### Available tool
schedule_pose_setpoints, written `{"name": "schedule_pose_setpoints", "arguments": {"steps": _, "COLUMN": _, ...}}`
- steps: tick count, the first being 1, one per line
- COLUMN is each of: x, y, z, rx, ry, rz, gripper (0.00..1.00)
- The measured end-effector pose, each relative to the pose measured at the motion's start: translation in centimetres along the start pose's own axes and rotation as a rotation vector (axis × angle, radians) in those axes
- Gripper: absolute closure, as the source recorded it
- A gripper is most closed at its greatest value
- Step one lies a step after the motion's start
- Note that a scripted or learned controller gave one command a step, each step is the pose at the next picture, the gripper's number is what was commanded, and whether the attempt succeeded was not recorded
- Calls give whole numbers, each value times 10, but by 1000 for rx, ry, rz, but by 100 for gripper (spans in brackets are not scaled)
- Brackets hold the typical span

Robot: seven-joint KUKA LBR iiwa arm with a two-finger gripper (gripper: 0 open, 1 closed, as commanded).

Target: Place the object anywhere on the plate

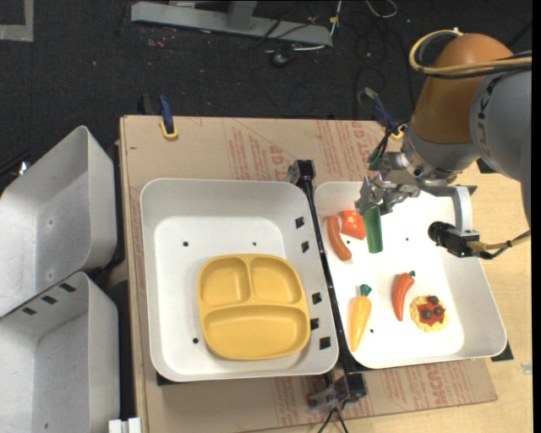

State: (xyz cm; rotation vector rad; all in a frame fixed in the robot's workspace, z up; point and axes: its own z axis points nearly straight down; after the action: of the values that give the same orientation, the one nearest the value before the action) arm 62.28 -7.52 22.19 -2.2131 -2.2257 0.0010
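Jaws grip one green cucumber; one plate.

- Robotics lab, not a home or kitchen.
- Industrial grey arm with orange band reaches over the table, loose cables looping off it.
- Table is a bare board top with printed red lettering, clamps at its back edge.
- Two shallow white bins sit side by side: left bin, right bin, black clips along the seam between them.
- Contents are test props: yellow divided plate, plastic toy foods such as a carrot and chili.
- Dark carpet floor with stray wires and a metal bar behind.
- Spare white bins stacked off to the left.
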Motion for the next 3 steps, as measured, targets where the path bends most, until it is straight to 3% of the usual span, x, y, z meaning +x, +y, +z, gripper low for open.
{"name": "schedule_pose_setpoints", "arguments": {"steps": 2, "x": 86, "y": -47, "z": 15, "rx": 1, "ry": -1, "rz": 0, "gripper": 100}}
{"name": "schedule_pose_setpoints", "arguments": {"steps": 3, "x": 144, "y": -74, "z": 10, "rx": 1, "ry": 1, "rz": -3, "gripper": 100}}
